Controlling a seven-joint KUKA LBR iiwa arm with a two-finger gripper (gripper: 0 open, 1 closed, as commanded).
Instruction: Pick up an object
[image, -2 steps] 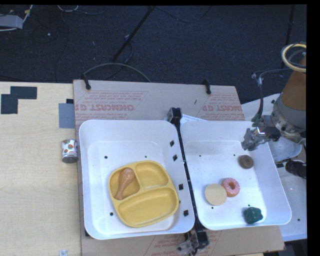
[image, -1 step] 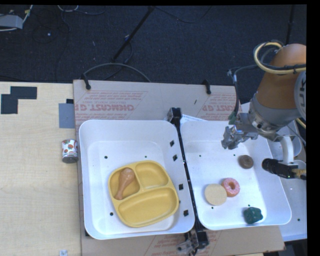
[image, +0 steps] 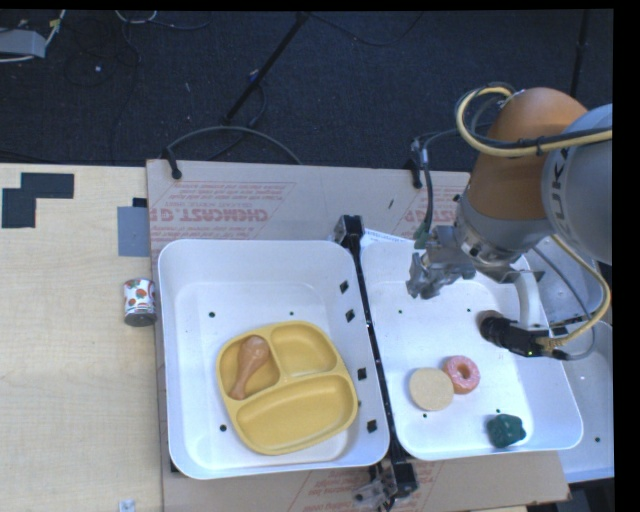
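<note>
the jaws hang over the far part of the right bin (image: 560, 400); i cannot tell their state. nearer lie a pink donut (image: 462, 374), touching a tan disc (image: 431, 389), and a green lump (image: 505, 430).

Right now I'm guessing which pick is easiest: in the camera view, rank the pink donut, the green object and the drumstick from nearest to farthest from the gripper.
From the gripper:
1. pink donut, right bin, below the gripper.
2. green object, right bin's near right corner.
3. drumstick, on the yellow plate in the left bin.
</note>
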